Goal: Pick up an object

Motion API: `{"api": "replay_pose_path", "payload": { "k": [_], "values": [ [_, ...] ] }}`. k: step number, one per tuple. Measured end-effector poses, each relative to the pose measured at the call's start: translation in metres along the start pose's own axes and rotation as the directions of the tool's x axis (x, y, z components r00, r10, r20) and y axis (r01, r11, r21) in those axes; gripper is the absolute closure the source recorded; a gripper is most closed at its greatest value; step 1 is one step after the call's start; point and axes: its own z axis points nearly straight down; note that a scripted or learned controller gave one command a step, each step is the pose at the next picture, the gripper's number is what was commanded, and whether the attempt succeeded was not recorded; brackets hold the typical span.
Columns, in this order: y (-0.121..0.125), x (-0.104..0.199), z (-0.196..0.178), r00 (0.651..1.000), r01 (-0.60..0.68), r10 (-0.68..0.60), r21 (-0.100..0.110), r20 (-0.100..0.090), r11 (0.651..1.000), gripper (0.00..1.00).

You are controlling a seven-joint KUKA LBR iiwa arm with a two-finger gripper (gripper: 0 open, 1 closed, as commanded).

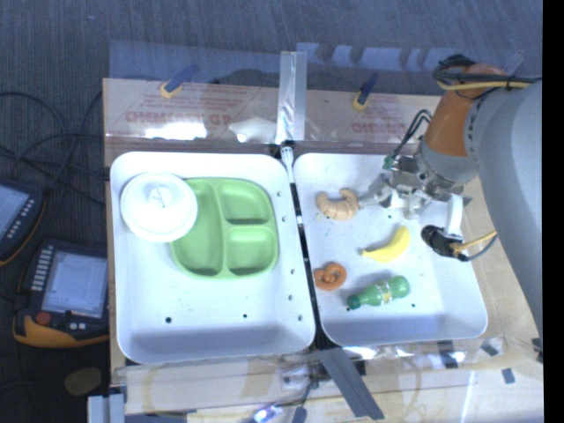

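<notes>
So the left bin (141,324) just parks a green tray (225,227) and white lid (159,205) — the pickable stuff sits right: croissant (337,204), pretzel (330,276), bottle (379,293), banana (388,245). The gripper (401,188) hovers beside the croissant — can't tell its state.

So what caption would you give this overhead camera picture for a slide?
Robot gripper beside a croissant in the right bin, near a banana, pretzel and green bottle.
</notes>
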Motion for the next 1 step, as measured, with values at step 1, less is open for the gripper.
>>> {"api": "replay_pose_path", "payload": {
  "k": [1],
  "values": [
    [0.0092, 0.0561, -0.0089, 1.0, 0.019, -0.019, 0.035, 0.001, 0.999, 0.0]
  ]
}}
